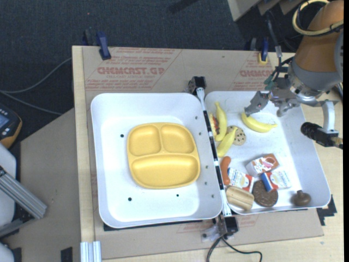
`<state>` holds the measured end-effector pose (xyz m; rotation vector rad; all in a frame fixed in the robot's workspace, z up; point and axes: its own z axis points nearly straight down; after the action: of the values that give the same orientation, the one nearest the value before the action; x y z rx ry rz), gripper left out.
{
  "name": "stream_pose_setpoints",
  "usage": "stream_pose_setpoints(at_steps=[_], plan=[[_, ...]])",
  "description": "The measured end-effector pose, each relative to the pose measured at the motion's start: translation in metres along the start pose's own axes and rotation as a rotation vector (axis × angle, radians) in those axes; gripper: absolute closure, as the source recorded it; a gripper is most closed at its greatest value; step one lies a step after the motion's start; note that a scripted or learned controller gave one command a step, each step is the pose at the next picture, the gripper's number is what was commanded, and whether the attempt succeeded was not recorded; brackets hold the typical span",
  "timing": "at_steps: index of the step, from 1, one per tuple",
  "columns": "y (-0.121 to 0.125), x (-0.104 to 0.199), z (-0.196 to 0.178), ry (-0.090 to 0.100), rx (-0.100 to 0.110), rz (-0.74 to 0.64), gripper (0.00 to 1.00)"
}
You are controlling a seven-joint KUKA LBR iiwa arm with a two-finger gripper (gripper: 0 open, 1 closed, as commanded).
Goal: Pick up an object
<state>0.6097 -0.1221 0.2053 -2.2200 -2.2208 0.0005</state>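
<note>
Curved yellow banana [257, 124], glossy, apparently plastic

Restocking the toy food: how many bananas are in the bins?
3, all in the right bin: upper banana and lower banana along its left wall, third banana below the gripper. Clutter might hide more.

bench [82, 146], 2 white bins [109, 201] side by side

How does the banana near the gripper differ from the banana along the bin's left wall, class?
The banana near the gripper lies crosswise in open floor; the banana by the wall runs lengthwise beside the divider. The first lies alone; the second touches another banana below it. Both are yellow, curved, and in the right bin.
</note>
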Motion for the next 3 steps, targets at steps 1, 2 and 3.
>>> stream_pose_setpoints(at_steps=[1, 2, 3], plan=[[0.033, -0.028, 0.096, -0.001, 0.005, 0.002, 0.0], [0.031, -0.046, 0.123, 0.0, 0.004, 0.002, 0.0], [0.033, -0.045, 0.109, -0.001, -0.002, 0.0, 1.0]])
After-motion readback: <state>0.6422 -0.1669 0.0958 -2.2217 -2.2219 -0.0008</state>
